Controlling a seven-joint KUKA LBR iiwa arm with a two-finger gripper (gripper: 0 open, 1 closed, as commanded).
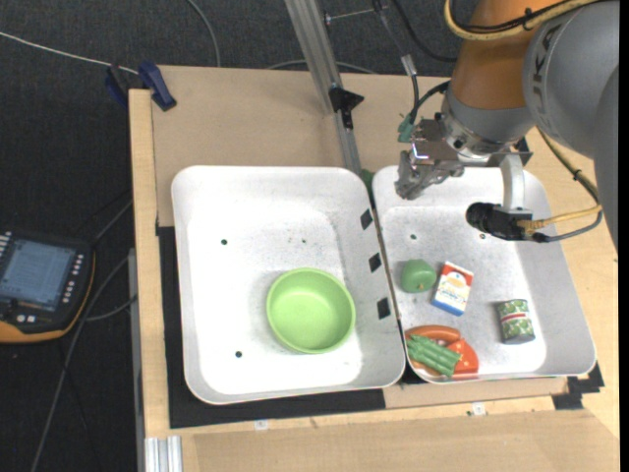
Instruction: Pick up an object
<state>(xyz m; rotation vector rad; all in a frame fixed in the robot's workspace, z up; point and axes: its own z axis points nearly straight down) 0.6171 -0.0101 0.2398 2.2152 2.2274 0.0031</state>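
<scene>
A small carton [453, 288], white with orange and blue print, lies tilted on the floor of the right bin [550, 273], and nothing grips it. Just beside the carton on the view's left sits a rounded green fruit [418, 275], close to it but seemingly not touching. To the carton's right and a little nearer the camera stands a green can [515, 321], apart from it. Nearer the camera than the carton, against the bin's front wall, lies a red plate [470, 360] carrying green bean-like pieces. Farther from the camera than the carton and slightly to its left, the gripper [418, 180] hangs over the bin's far left corner, well clear of the carton, with nothing visibly in it; whether it is spread or closed cannot be told from this angle. Well to the carton's left, past the wall the bins share, a green bowl [311, 310] sits upright in the left bin [256, 214]. Both bins rest on the tan bench [246, 116].
</scene>
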